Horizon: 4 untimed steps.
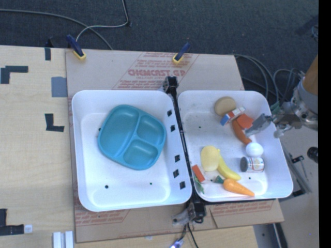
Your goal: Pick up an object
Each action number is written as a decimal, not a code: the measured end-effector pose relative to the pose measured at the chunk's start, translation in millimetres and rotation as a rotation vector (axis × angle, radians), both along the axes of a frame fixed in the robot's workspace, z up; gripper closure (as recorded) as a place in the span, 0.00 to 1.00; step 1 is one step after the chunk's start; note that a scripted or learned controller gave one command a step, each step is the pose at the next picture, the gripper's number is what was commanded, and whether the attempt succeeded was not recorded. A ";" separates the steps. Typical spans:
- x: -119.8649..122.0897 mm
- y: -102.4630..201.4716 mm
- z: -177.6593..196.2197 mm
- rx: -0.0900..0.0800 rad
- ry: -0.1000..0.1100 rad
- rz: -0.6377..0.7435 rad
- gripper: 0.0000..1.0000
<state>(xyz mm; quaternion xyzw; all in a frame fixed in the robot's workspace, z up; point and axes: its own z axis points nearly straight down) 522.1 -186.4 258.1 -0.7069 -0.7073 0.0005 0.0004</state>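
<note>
The two grey fingers (258,124) of the gripper (269,128) are standing apart with nothing between them, hanging over the right-hand rim of the right shallow white plastic bin (282,190), beside the orange-red sausage-shaped toy (242,127) and just above the small white ball (253,149). Candidate objects are all lying in this bin: a round tan potato-like piece (224,105) and a small white box with red and blue ends (232,115) toward the far side, a short printed tin (252,164) under the ball, and, along the near wall, a pale yellow lumpy toy (209,157), a yellow banana (227,168), an orange carrot (238,187) and a small red-orange piece (198,173). For a clean pick, the orange-red toy is looking like the nearest target; the fingers should be straddling its narrow width rather than its length, and descending clear of the box touching its far end. The ball is likely to be rolling away under a glancing contact, and the near-wall group is packed too closely for a free finger path. The left white bin (83,138) is holding a blue compartmented plastic plate (132,137). Both bins are resting on a printed cardboard sheet (150,71), which is being held by two blue-and-yellow clamps (76,48) to a pale wooden bench (31,97); cables (124,9) are trailing over dark carpet beyond.
</note>
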 end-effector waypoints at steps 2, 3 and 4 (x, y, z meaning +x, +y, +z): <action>65.3 -38.9 -81.3 -0.003 0.000 -0.002 0.00; 130.8 -22.5 -155.0 -0.007 -0.022 0.004 0.00; 152.0 61.5 -163.1 -0.008 -0.020 0.004 0.00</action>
